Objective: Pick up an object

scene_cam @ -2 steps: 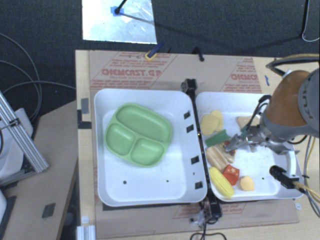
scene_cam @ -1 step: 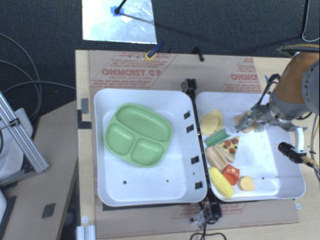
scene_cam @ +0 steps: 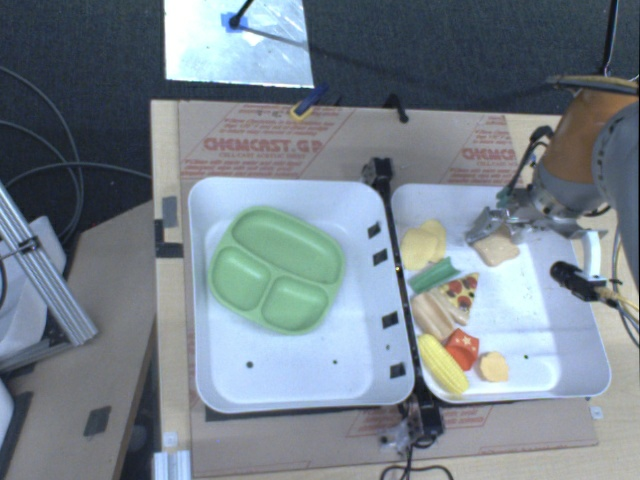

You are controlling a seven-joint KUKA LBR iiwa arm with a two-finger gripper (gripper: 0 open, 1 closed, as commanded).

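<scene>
Arm (scene_cam: 590,143) reaches pincer (scene_cam: 492,230) over right bin (scene_cam: 575,353)

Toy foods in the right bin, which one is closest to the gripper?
The tan bread piece, lying right beside the gripper; the other toys cluster along the bin's left side.

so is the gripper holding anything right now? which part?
Cannot be told. The gripper sits right over a tan bread-like piece in the right bin, but whether the piece is gripped is not visible.
</scene>
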